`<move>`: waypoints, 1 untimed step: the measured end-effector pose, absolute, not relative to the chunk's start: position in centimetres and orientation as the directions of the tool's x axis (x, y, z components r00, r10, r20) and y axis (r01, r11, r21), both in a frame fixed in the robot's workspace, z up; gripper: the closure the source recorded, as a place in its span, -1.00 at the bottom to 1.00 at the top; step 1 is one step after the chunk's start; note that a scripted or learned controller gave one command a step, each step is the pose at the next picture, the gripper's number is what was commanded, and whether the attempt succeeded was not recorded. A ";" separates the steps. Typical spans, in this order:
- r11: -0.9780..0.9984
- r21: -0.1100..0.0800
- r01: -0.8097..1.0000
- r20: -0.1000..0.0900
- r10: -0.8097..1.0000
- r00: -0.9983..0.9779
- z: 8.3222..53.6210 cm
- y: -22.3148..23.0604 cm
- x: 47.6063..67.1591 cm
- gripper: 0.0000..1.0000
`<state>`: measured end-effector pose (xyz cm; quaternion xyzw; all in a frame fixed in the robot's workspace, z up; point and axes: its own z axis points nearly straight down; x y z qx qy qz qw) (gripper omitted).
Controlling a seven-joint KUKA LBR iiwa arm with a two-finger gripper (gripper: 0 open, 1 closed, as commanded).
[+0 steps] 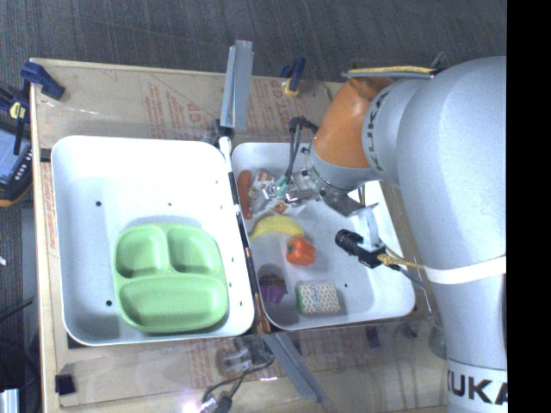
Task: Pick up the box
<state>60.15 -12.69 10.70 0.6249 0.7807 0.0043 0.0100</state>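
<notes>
Arm (448, 170) above box (318, 298), perhaps apart

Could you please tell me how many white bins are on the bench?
2. The left bin holds a green divided tray; the right bin holds the box and other small items, partly under the arm.

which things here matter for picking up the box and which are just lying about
For the job:
box, near the front of the right bin
gripper, over the far end of that bin

Lying about:
banana
orange toy
purple toy
carrot-like piece
green tray in the left bin
</notes>
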 end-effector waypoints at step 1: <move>0.272 0.014 0.962 -0.013 0.962 -0.271 10.6 -12.9 66.2 -1.00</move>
